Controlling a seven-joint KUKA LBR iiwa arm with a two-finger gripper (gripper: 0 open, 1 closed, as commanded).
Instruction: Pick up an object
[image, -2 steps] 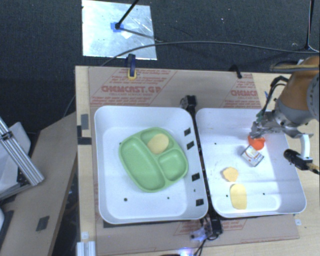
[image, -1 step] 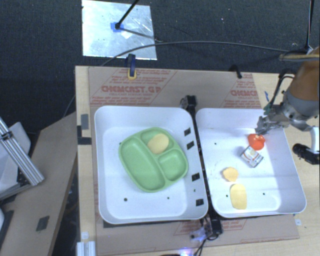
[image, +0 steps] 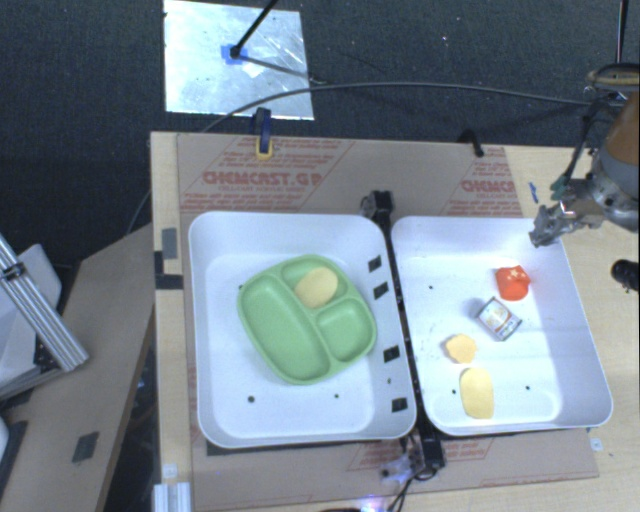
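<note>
In the right bin (image: 560, 400) lie an orange-red object (image: 512, 282), a small silver can (image: 497, 318) on its side, a small yellow piece (image: 460, 349) and a longer yellow piece (image: 478, 392). My gripper (image: 548, 229) hangs over that bin's far right corner, up and to the right of the orange-red object and apart from it. Nothing shows between its tips. The left bin (image: 220, 400) holds a green divided tray (image: 290, 345) with a yellow object (image: 317, 287) in its top compartment.
Both bins rest on a cardboard sheet (image: 300, 175) on the bench. A black divider with clips (image: 393, 310) runs between the bins. A blue and yellow clamp (image: 263, 132) stands at the sheet's far edge, and a cable (image: 420, 88) arcs across the back.
</note>
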